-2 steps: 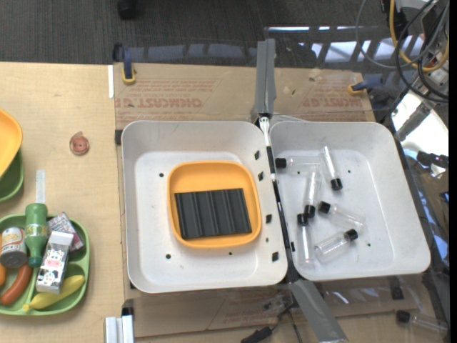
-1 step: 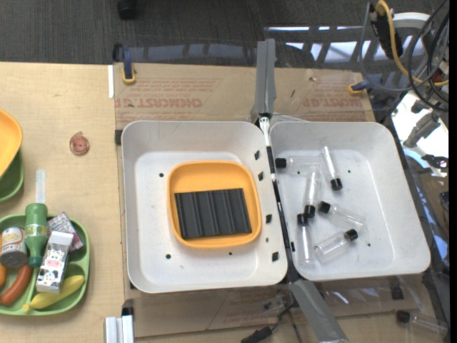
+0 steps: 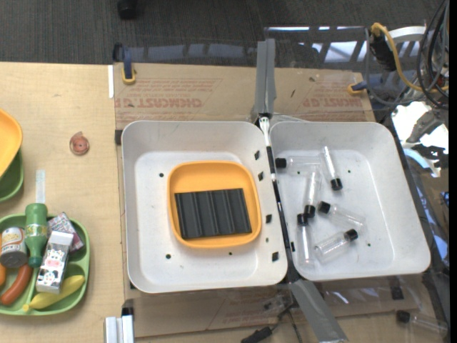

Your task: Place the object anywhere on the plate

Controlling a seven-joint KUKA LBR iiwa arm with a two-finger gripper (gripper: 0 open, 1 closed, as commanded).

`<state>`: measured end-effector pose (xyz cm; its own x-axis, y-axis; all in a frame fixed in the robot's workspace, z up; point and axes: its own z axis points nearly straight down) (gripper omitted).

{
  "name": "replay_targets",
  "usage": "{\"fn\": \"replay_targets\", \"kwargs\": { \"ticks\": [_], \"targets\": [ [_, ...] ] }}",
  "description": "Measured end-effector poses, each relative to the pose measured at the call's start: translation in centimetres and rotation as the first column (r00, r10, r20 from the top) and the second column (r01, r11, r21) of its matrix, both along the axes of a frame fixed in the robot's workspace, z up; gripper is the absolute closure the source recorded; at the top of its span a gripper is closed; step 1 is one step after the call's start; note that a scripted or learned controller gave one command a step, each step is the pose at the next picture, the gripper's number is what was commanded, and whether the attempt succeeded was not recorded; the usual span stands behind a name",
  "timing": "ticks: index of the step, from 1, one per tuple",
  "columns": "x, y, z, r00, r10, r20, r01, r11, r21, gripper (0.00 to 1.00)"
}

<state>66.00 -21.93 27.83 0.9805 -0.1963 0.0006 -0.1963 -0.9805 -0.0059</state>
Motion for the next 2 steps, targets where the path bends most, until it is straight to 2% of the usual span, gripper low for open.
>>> {"fn": "replay_targets", "kwargs": {
  "ticks": [1,2],
  "targets": [
    [0.0,0.0,3.6,1.0,0.001,0.001,-0.001,1.0,0.001,0.0],
    [-1.4,0.0,4.7,1.0,0.0,0.001,0.0,1.0,0.002,0.0]
  ]
}}
